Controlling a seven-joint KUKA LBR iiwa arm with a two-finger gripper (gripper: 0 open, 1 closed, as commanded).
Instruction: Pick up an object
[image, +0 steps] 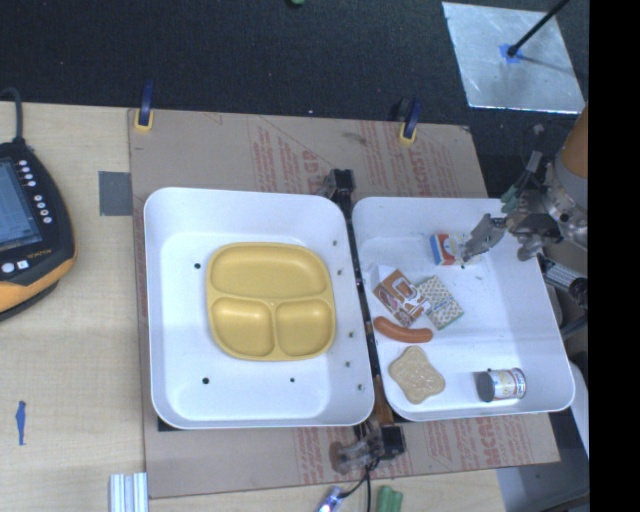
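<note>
In the right bin (545, 330) lie a small red, white and blue packet (441, 248), a brown-and-white wrapper (397, 293), a checkered packet (441, 303), a sausage (403, 331), a tan toast-shaped piece (416, 374) and a small can (500, 384) on its side. My gripper (502, 243) hangs over the bin's upper right part, just right of the small packet. It is open, with nothing between its fingers. One fingertip (474, 244) is close to the packet.
The left bin (170, 380) holds a yellow divided plate (270, 300). A teach pendant (25, 225) lies at the bench's left edge. Clamps (144, 110) (408, 120) sit at the cardboard's far edge.
</note>
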